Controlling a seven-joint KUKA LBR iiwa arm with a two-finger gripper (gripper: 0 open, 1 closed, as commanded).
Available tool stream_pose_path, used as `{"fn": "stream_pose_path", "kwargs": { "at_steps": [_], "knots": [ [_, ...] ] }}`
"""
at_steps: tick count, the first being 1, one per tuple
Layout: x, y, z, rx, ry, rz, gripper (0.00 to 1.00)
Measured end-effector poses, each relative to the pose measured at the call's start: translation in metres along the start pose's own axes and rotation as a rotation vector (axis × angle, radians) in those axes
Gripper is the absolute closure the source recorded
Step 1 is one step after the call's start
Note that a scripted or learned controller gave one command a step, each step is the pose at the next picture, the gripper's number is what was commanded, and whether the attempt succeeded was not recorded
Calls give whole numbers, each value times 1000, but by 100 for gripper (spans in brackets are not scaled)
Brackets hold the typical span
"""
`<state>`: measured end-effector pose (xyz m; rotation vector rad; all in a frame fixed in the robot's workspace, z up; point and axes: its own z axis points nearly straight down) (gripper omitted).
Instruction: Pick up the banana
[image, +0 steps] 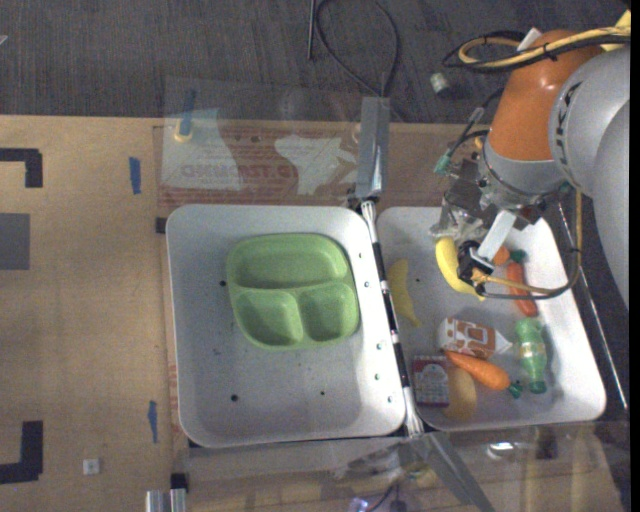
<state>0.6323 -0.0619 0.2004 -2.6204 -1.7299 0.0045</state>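
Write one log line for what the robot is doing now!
task: pick up banana | gripper: at banana, right bin | hold: cannot tell | green tray: left bin

1. Banana: yellow, curved, whole, unpeeled.
2. Sat over the upper middle of the right-hand bin, long axis near-vertical in view, lower end curving rightward.

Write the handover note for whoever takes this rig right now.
Gripper: low over the far end of the right bin, directly at the banana. No grasp can be confirmed from this view.
Banana: in the right bin, near the far left corner, partly under the gripper.
Done: approach to the banana.
Left: confirm the grip, then lift the banana clear of the bin.
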Motion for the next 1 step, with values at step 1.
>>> {"fn": "stream_pose_path", "kwargs": {
  "at_steps": [1],
  "knots": [
    [-14,-45,-35,3,0,-111,100]
  ]
}}
